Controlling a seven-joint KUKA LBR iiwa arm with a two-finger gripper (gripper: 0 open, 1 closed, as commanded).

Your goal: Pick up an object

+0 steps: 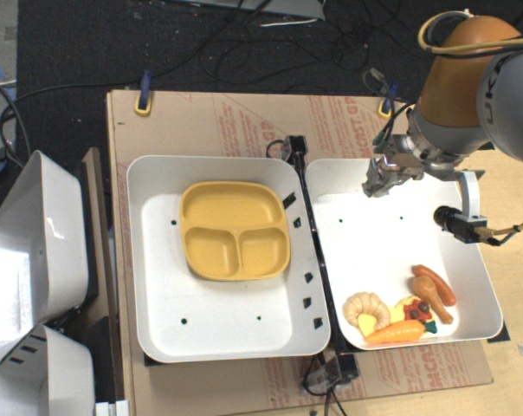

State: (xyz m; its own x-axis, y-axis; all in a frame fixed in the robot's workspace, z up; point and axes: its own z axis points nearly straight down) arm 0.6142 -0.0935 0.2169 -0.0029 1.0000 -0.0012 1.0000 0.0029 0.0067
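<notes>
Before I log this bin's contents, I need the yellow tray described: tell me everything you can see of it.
The yellow tray is a rounded-corner rectangle, looking like matte moulded plastic, with three compartments: one long one across the far side and two smaller ones nearer the camera. It lies flat, right side up, slightly turned, in the upper middle of the left bin. Its compartments hold nothing visible. It touches only the bin floor.
</notes>
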